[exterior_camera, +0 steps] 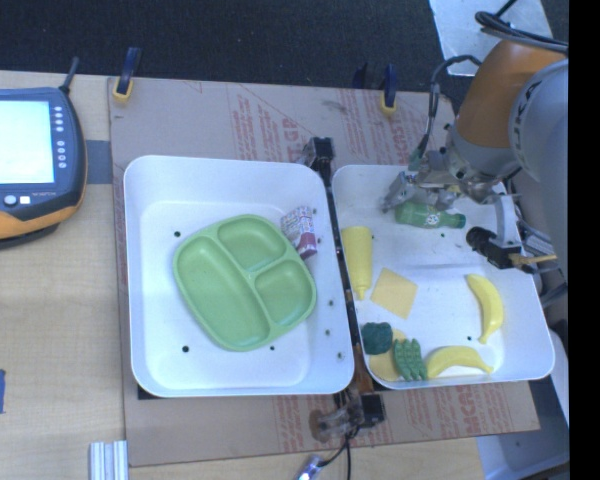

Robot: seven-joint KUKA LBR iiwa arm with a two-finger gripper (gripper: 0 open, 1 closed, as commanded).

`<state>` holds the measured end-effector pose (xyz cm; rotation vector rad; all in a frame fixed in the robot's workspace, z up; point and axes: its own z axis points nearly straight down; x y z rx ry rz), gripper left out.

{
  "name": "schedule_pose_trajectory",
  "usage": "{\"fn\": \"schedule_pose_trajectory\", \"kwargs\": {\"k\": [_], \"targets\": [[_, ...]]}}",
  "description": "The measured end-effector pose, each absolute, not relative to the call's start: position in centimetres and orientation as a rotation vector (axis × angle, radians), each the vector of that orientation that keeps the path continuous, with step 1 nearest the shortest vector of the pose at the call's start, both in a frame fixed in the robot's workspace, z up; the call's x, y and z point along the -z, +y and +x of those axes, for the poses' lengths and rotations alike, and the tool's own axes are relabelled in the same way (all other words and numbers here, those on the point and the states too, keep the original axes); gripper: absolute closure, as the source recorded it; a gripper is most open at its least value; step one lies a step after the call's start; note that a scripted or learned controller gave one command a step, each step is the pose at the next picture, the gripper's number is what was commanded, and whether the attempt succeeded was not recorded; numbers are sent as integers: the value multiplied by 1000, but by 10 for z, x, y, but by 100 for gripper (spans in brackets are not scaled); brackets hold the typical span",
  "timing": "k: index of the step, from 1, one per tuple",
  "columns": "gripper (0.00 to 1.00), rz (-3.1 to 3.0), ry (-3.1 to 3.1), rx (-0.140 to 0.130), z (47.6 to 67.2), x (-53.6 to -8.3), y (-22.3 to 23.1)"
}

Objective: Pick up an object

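Observation:
My gripper [426, 196] is low over the back of the right bin [536, 368], with the orange-banded wrist above it at the upper right. Its fingers are spread open. A green bottle [432, 216] lies on its side just below and in front of the fingertips, and nothing is held between them. Further forward in the same bin lie a yellow bottle [357, 256], a flat yellow square [394, 292], two bananas [486, 306] [458, 361] and dark green toy vegetables [378, 338].
The left bin [150, 368] holds a green divided plate [244, 282] and a small red-and-white packet [302, 230] by its right wall. An orange-edged tablet [25, 163] lies at the far left of the bench. Clamps [388, 86] grip the cardboard's back edge.

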<state>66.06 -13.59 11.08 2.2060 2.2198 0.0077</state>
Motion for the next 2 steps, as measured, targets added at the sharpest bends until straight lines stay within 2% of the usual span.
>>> {"fn": "schedule_pose_trajectory", "kwargs": {"k": [1, 2], "targets": [[0, 2196, 2213, -12, 663, -104, -138], [100, 2195, 2214, -10, 664, -115, -139]]}}
